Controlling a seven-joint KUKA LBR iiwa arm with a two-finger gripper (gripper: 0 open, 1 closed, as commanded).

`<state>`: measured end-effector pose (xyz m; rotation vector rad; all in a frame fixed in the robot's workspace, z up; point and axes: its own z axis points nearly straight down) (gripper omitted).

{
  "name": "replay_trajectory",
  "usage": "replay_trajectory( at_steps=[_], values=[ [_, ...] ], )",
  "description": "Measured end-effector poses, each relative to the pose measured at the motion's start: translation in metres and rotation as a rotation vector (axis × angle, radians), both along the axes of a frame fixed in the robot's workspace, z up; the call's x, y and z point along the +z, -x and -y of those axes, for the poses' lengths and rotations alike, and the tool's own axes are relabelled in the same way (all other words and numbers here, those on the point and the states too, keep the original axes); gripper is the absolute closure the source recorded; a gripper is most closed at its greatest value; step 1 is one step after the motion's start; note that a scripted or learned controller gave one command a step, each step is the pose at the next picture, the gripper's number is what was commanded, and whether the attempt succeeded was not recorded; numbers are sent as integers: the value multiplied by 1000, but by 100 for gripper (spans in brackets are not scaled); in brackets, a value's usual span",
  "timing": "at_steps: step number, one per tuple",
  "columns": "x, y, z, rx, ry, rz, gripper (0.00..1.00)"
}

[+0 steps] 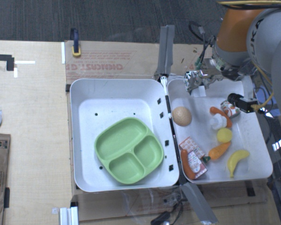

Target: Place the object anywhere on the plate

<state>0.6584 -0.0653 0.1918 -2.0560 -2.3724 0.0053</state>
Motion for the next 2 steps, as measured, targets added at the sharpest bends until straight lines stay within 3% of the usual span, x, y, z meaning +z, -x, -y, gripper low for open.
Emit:
replay_trajectory(
  at_steps=[1, 2],
  values=[
    [-1, 110, -68, 34, 0, 1, 100],
    [-1, 141, -138, 55, 0, 0, 100]
  ],
)
